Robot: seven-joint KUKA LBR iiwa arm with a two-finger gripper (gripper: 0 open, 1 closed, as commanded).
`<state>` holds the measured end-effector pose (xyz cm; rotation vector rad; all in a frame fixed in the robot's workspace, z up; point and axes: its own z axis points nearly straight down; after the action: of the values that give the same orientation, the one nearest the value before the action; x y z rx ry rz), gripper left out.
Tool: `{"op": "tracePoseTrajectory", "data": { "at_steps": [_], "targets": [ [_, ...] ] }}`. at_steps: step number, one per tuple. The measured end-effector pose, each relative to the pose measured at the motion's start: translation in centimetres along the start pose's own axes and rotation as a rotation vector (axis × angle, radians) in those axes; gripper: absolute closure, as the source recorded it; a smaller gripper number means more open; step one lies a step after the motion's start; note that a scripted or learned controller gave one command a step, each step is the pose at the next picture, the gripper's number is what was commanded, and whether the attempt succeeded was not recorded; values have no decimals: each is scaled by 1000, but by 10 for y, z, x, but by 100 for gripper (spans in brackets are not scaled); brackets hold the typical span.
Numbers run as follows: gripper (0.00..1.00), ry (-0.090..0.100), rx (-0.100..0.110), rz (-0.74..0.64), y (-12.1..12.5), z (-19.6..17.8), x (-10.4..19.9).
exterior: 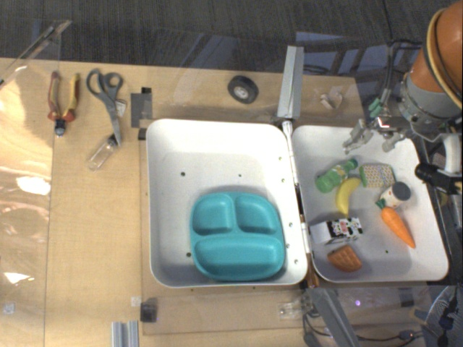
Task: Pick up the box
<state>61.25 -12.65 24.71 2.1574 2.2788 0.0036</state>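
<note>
The box (pixel 337 229) is small, with a black, white and grey print. It lies flat near the front left of the right bin (pixel 434 266), close to the wall between the bins. My gripper (pixel 372 137) hangs over the far edge of that bin, well behind the box and to its right. Its two grey fingers (pixel 353 139) are spread apart, open, with nothing between them. The orange-banded wrist rises from it at the upper right.
Around the box lie a banana (pixel 346 194), a green bottle (pixel 335 177), a patterned pad (pixel 377 174), a carrot (pixel 397 225), a round black-and-white piece (pixel 397 191) and an orange-brown lump (pixel 345 259). The left bin (pixel 166 194) holds a teal divided tray (pixel 236 236). Scissors (pixel 108 96), pliers and a tape roll (pixel 243 89) lie on the bench.
</note>
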Motion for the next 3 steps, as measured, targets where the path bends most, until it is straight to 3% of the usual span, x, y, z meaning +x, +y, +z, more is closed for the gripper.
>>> {"op": "tracePoseTrajectory", "data": {
  "at_steps": [1,2,3],
  "targets": [
    [0,-1,1,21,13,33,-54],
    [0,0,2,52,0,90,-79],
    [0,-2,-9,185,26,144,-80]
  ]
}}
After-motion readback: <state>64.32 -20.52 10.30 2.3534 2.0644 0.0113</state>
